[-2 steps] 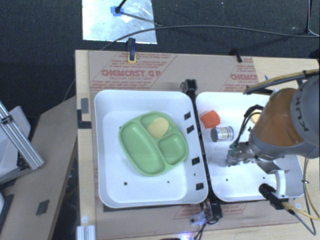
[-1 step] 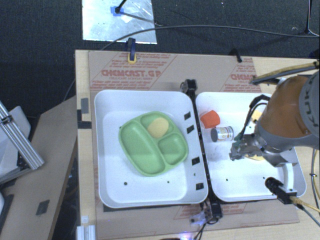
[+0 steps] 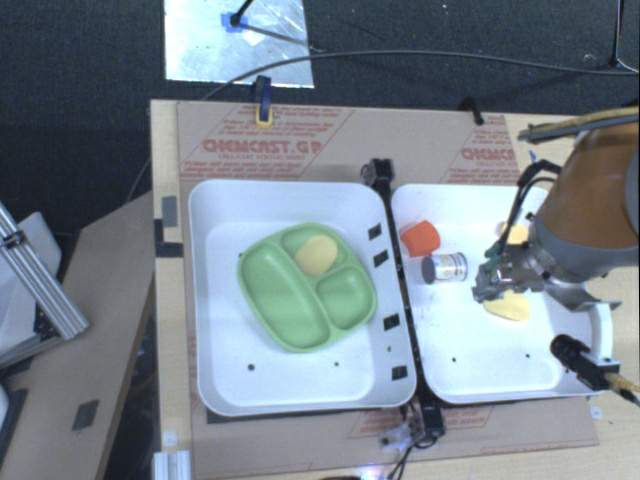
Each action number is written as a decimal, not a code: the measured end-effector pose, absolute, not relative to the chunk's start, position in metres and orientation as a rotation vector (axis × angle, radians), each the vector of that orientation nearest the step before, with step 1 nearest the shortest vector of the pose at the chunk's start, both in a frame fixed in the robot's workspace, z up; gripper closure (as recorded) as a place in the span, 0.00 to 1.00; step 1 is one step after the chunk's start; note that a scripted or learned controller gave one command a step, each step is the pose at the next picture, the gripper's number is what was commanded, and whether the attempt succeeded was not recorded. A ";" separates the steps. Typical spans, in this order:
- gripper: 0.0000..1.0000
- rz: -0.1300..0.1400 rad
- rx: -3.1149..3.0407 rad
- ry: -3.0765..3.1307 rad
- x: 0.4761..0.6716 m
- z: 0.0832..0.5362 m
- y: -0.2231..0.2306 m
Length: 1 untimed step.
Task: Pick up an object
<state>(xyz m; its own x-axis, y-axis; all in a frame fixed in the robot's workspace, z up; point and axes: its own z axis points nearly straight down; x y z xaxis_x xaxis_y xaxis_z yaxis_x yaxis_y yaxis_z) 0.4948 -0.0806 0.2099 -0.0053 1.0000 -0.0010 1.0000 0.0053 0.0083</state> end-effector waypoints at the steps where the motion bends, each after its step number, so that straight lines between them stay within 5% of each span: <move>1: 1.00 0.008 2.211 2.222 0.497 0.264 -0.081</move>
